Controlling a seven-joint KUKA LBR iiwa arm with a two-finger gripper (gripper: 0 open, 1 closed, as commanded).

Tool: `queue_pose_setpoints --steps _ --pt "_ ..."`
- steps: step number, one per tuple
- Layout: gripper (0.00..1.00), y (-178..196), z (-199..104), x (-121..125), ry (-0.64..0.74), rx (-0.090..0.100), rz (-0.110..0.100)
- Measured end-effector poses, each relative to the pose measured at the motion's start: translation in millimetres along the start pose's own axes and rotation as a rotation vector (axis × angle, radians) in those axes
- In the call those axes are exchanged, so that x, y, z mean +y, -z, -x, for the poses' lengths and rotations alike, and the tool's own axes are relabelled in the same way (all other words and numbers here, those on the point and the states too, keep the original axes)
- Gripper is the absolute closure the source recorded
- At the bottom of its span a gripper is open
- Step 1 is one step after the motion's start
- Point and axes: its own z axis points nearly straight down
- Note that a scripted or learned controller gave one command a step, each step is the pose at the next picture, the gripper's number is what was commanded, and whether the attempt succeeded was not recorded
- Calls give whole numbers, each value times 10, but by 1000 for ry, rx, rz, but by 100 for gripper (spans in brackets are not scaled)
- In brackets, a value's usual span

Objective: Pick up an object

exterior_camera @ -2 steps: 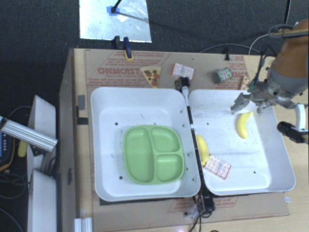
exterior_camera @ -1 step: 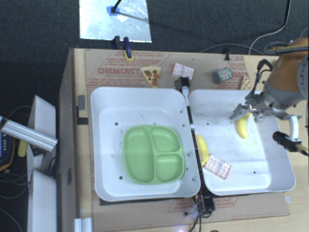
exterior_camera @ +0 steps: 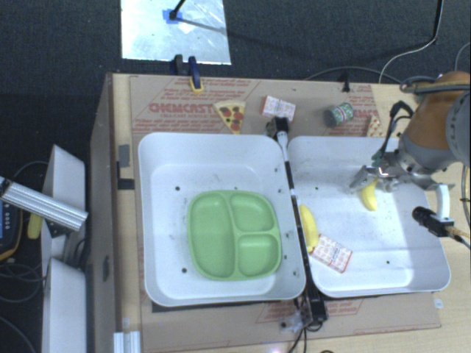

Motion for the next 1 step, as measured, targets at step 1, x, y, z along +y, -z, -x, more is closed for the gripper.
queue_pose_setpoints --steps 1 --pt "100 117 0 16 1 -1 4"
